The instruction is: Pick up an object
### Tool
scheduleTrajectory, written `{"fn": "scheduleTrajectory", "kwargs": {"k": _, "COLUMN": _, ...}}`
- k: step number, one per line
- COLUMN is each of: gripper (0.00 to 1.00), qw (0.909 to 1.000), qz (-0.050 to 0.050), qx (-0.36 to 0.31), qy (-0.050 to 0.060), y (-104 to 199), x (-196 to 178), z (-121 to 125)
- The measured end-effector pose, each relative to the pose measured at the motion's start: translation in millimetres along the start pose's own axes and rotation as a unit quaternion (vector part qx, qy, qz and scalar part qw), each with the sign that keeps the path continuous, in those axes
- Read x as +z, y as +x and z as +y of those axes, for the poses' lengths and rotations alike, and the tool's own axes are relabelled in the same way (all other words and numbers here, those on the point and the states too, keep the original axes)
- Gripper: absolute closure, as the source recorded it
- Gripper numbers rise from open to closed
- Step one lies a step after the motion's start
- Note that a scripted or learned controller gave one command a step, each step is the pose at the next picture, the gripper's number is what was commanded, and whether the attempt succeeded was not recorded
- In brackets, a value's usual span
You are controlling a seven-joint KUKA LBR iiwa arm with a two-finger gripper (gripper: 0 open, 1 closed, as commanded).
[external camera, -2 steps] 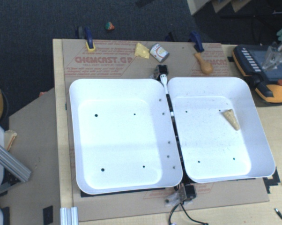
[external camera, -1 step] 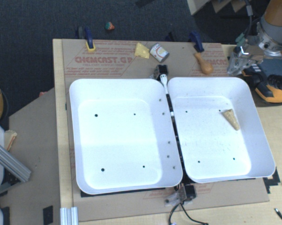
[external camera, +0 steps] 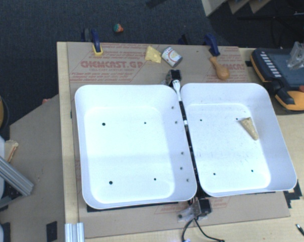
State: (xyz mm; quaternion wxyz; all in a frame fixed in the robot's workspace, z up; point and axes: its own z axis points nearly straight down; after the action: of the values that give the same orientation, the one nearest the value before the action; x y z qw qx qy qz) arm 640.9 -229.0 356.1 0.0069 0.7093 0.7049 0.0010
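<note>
Yellow-black device [external camera: 283, 79] at right: cut by frame edge. Small object on floor [external camera: 118, 28]: too small to identify. Cable [external camera: 200, 231] below bins: runs off bottom edge.

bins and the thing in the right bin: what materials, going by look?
Bins: probably thin moulded plastic, smooth matte white; rounded corners, raised rims and small dark holes in the floors suggest it. Wedge-shaped piece in the right bin: tan, dull, maybe foam or wood; too small to be sure.
</note>
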Motion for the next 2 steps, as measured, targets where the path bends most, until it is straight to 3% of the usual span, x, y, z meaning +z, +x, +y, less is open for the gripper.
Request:
{"fn": "scheduleTrajectory", "kwargs": {"k": 1, "gripper": 1.00, "qw": 0.9999, "qz": 0.005, "qx": -0.005, "qy": 0.009, "y": 30, "x": 72, "z": 25}}
{"fn": "scheduleTrajectory", "kwargs": {"k": 2, "gripper": 1.00, "qw": 1.0000, "qz": 0.002, "qx": -0.002, "qy": 0.001, "y": 4, "x": 9, "z": 12}}
